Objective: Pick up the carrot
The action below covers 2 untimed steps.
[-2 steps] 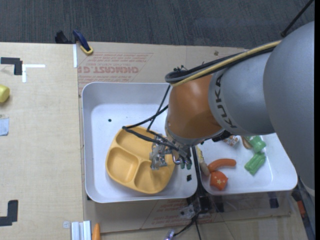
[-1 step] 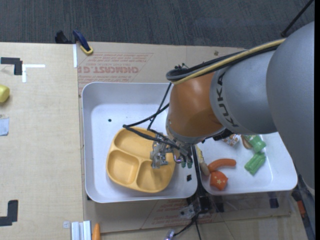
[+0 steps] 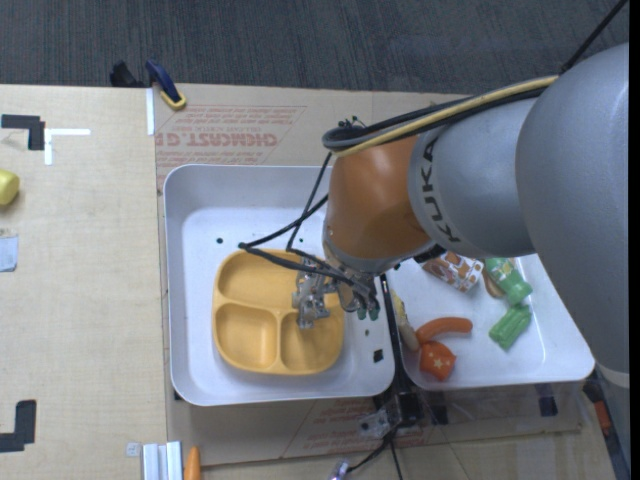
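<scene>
Pale wood bench [image 3: 80, 348], dark carpet behind; cardboard under bins. Hand [image 3: 312, 306] over yellow tray [image 3: 250, 338], grip state unclear.

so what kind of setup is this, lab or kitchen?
Likely a robot lab bench, not a kitchen: a KUKA arm over two white bins, toy food like the carrot, and tape markers on the bench.

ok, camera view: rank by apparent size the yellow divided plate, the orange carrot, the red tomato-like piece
1. Yellow three-compartment plastic plate in the left bin, clearly largest.
2. Orange elongated carrot in the right bin.
3. Red round tomato-like piece, just below the carrot. It looks close to the carrot in area, so that order is unsure.
</scene>
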Tool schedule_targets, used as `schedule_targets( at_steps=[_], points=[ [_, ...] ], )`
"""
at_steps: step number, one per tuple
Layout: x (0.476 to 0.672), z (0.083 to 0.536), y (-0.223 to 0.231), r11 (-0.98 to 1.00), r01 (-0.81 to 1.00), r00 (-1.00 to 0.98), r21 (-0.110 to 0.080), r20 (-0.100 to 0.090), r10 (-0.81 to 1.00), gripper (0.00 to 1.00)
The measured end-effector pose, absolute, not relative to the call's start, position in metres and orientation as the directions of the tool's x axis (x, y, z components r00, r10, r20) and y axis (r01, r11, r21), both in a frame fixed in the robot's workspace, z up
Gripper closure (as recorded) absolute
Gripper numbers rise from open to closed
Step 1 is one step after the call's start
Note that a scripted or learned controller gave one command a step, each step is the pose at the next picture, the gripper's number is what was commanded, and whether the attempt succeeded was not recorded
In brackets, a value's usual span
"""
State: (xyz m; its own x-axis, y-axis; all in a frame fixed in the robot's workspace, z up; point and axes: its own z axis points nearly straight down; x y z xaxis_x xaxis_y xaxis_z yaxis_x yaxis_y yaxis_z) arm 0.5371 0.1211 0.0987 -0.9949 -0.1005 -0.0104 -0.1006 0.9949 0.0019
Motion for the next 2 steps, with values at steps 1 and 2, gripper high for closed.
schedule_targets(
  at_steps=[1,2],
  points=[
    [0.5373,0.1072,0.121,0.995,-0.099,-0.995,0.002,-0.01,-0.099,1.0],
    [0.5374,0.1156,0.121,0.995,-0.098,-0.995,0.003,-0.009,-0.098,1.0]
  ],
)
